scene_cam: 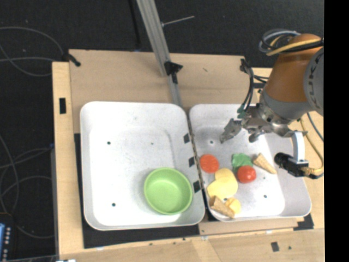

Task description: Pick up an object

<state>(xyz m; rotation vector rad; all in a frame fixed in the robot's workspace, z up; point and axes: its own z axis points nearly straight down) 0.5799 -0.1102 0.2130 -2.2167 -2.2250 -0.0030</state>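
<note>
The end effector hangs over the upper part of the right bin, its two fingers spread apart and nothing between them. The things to pick lie in a cluster toward the near half of that bin: an orange-red round piece, a yellow lump, a green piece touching a red tomato-like ball, a tan wedge just beside them, and a pale crumbly piece at the near rim. The left bin carries a green bowl. The orange-red piece looks the best target, since it sits slightly apart from its neighbours. For a clean grasp, the arm should centre the open fingers over it, turn the wrist so neither finger lands on the yellow lump, descend straight down, then close.
</note>
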